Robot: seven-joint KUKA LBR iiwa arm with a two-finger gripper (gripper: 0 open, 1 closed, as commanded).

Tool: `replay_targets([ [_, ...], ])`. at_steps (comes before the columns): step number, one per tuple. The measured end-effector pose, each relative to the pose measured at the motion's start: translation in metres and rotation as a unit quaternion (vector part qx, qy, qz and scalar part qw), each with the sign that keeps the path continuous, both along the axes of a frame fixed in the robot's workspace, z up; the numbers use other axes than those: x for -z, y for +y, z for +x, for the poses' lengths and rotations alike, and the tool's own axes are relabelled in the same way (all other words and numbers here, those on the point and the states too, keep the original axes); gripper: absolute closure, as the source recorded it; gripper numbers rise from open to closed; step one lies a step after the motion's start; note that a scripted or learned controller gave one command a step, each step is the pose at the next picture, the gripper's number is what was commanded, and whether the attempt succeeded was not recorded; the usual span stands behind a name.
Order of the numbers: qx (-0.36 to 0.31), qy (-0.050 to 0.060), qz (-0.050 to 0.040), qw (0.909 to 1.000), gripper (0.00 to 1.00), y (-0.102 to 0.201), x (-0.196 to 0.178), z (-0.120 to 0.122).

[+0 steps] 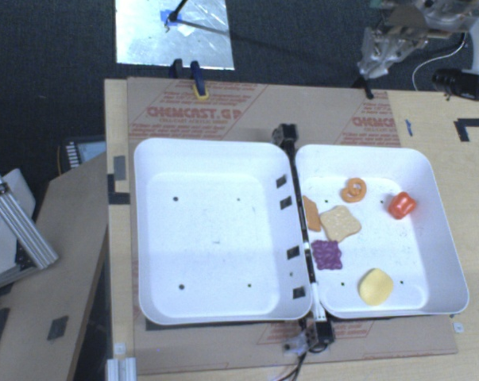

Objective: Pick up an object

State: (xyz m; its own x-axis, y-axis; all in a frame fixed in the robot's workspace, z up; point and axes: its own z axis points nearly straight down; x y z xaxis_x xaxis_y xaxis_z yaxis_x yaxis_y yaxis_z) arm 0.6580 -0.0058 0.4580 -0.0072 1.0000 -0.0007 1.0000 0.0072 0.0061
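The gripper (pixel 372 68) hangs at the top right, above the surface (pixel 247 105) and beyond the right bin (pixel 430 213); well below it lie an orange ring (pixel 353 189), red piece (pixel 401 205), tan toast (pixel 340 223), purple piece (pixel 327 254) and yellow piece (pixel 376 286).

Two white bins (pixel 207 153) sitting side by side; right bin (pixel 430 173) holding six items: orange ring (pixel 354 189), red piece (pixel 401 205), toast slice (pixel 340 223), orange wedge (pixel 310 213), purple piece (pixel 327 255), yellow piece (pixel 376 286).

Even, diffuse overhead light is recorded, both white bins (pixel 211 153) nearly washed out, glare on the foil sheet (pixel 174 21), shadows faint, overall focus slightly soft.
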Motion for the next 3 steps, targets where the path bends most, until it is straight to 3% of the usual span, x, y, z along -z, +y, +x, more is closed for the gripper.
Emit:
replay_targets([
  [1,-0.003,-0.003,0.0025,1.0000,1.00,0.096,-0.083,-0.018],
  [2,-0.002,0.006,0.0011,1.0000,1.00,0.176,0.002,-0.015],
  [3,0.001,0.006,-0.0001,1.0000,1.00,0.167,0.050,-0.084],
])
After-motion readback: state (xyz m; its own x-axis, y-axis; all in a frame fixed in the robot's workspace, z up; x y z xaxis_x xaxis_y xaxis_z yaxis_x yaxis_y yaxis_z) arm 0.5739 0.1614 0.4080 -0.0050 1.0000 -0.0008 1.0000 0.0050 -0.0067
